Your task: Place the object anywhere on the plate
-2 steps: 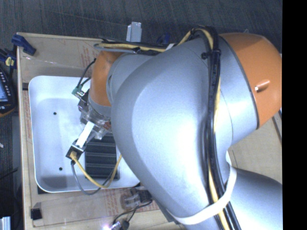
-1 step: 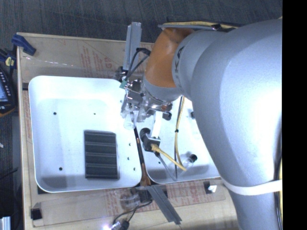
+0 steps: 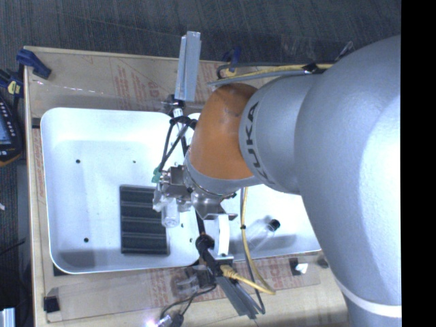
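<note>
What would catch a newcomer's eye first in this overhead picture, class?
The huge grey arm with its orange band fills the right side, reaching in over the bins. Below its wrist, a dark ribbed plate lies in the left white bin, and a small clear bottle lies in the right bin.

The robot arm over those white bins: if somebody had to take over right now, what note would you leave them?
Gripper: low over the left bin, at the right edge of the dark ribbed plate. I cannot tell whether it is open or shut, or whether it holds anything.
Things: the plate lies flat in the left bin, near the front wall. A small clear bottle with a dark cap lies on its side in the right bin.
Done: nothing rests on the plate yet.
Left: get the object onto the plate, then check it stayed there.
</note>
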Robot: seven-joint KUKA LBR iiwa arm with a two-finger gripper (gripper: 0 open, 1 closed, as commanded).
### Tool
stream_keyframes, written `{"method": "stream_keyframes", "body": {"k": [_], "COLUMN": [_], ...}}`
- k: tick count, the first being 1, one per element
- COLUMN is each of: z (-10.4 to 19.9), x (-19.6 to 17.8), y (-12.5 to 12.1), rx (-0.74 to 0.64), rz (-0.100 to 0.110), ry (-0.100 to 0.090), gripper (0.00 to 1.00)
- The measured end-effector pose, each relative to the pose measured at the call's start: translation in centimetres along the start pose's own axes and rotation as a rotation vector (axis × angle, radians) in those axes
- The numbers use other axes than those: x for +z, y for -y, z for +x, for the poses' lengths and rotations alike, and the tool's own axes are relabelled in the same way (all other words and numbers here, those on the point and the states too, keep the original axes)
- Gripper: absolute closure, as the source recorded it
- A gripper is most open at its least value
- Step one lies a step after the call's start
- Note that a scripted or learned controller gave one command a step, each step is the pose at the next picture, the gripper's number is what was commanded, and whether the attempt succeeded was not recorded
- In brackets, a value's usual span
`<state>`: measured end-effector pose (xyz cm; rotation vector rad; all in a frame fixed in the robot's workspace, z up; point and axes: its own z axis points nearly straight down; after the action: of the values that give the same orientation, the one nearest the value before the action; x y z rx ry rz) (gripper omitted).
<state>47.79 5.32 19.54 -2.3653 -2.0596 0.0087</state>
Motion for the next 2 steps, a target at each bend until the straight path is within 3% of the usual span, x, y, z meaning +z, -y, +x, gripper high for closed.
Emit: {"method": "stream_keyframes", "body": {"k": [1,2], "z": [12.5,14.1], "x": [-1.0,-5.3], "y": [2.0,2.3], "rx": [0.382,0.190], "rz": [-0.003,-0.003], "ry": [-0.001,-0.001], "gripper": [1.00,1.00]}}
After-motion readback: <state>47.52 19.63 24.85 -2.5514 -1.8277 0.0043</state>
